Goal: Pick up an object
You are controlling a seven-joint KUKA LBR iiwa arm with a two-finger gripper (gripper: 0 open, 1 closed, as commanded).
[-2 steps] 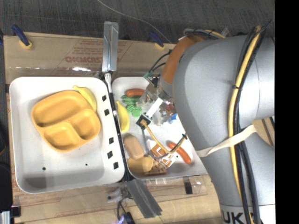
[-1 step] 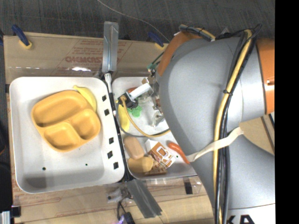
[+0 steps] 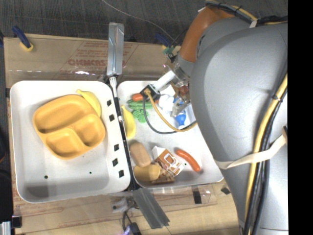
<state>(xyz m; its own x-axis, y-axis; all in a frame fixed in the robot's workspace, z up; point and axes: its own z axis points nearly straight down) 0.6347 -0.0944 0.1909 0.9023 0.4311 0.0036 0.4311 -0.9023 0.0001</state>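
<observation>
**Desk:** What have you got on the feed?

**Me:** I see the arm point(image 3: 244, 82) reaching in from the right, its bulk covering much of the right bin point(image 3: 208, 177). The gripper point(image 3: 180, 101) is low over the bin's far side, above some blue and white items I can't make out. Whether it's clamped or apart — I cannot tell from here.

**Desk:** And the pickable stuff?

**Me:** All lying loose in that bin — a green toy point(image 3: 139, 110) beside a yellow banana point(image 3: 129, 123) at the divider, a tan bread roll point(image 3: 140, 153), a printed carton point(image 3: 168, 164), and an orange sausage point(image 3: 188, 160) near the front. In the left bin point(image 3: 29, 185) I see a yellow divided tray point(image 3: 68, 126).
</observation>
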